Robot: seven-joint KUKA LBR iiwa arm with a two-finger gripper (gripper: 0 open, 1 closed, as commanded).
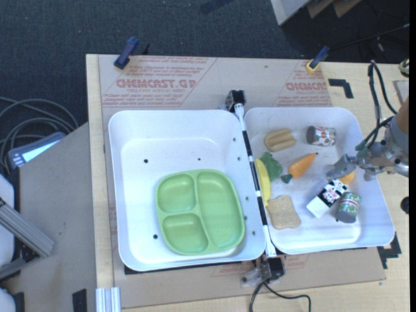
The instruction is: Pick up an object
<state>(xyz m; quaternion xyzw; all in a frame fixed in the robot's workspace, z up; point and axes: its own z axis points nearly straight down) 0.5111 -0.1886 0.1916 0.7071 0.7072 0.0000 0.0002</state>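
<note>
Bench (pixel 195 77) – brown board, two white bins (pixel 130 148); dark carpet (pixel 65 18)

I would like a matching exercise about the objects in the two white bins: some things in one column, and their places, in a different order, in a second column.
Things:
1. green divided plate
2. banana
3. slice of bread
4. carrot

Places:
A. near the front wall of the right bin
B. near the middle of the right bin
C. in the left bin
D. along the left wall of the right bin

Pairs: 1-C, 2-D, 3-A, 4-B
</note>
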